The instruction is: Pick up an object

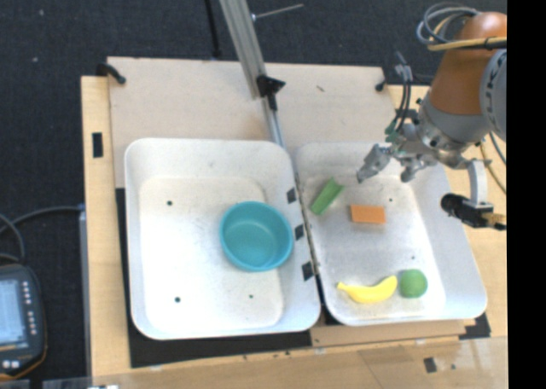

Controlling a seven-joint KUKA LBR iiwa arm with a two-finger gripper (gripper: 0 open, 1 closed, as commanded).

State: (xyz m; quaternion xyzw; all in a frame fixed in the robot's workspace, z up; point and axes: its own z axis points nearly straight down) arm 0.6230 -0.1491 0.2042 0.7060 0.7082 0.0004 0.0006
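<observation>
Above the right bin (pixel 444 234), the gripper (pixel 390 168) is seemingly held spread with nothing in it, and should be lowered squarely over the orange block (pixel 368 215) before closing.

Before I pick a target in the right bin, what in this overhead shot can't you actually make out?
- Gripper height above the right bin: the slanted camera view gives no depth, so contact is unclear.
- Arm beyond the wrist: cut off at the view's right.
- Green ball and banana: touching or just overlapping, too small to tell.
- Bin floor under the blue bowl: hidden by the bowl.
</observation>
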